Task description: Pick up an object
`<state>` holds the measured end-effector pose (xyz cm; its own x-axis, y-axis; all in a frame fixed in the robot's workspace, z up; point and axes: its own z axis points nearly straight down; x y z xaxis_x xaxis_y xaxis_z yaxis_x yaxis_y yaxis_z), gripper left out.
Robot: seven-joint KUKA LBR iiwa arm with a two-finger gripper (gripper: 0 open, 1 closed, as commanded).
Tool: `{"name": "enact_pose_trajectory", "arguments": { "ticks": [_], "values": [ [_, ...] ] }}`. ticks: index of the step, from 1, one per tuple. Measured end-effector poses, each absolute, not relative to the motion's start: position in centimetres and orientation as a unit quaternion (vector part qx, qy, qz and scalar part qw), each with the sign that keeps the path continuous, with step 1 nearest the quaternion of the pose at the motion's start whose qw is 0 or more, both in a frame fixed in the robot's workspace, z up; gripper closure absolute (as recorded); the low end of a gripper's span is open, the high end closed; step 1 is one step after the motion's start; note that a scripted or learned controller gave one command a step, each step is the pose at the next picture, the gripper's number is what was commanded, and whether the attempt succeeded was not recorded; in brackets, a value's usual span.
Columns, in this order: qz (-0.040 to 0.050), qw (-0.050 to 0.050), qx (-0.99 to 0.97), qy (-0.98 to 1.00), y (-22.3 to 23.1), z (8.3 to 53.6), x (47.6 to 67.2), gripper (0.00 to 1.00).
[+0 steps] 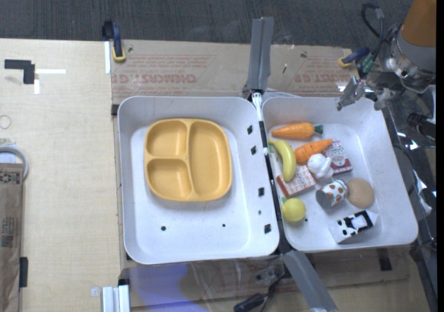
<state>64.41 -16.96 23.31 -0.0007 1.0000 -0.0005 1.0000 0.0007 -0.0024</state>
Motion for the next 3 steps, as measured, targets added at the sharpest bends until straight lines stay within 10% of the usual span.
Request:
{"name": "enact_pose_trajectory", "arguments": {
  "ticks": [2, 3],
  "values": [
    [0.0005, 0.001, -0.637, -0.771, -9.7, 9.2, 63.7, 0.00],
    [0.0001, 0.001, -0.564, -0.826, -11.6, 9.2, 55.8, 0.00]
  ]
}}
